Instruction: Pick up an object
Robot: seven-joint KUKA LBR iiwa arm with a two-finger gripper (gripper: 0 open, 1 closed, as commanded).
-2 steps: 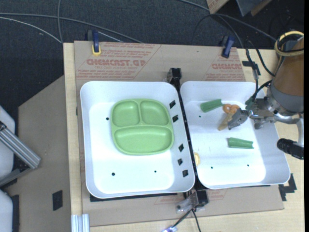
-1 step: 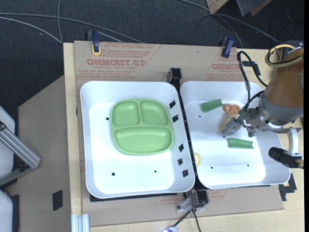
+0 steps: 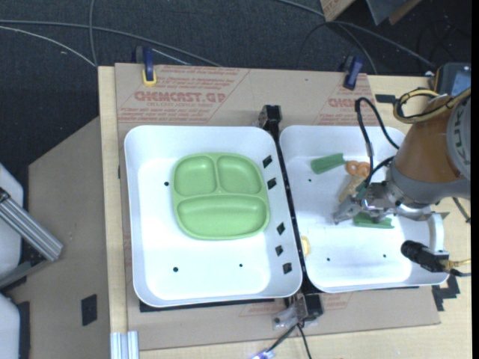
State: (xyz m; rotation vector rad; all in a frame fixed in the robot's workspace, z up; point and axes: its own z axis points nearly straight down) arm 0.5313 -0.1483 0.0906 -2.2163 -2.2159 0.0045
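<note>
Camera view: the pincer (image 3: pixel 350 206) hangs low in the right bin (image 3: pixel 329 271); its state cannot be told. A green block (image 3: pixel 327 163) lies beyond it, a green piece (image 3: pixel 374 220) just beside.

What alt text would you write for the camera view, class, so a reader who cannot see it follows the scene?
A grey arm's gripper reaches into the right white bin among small items, including a green piece and an orange piece. The left white bin holds a green divided plate.
</note>
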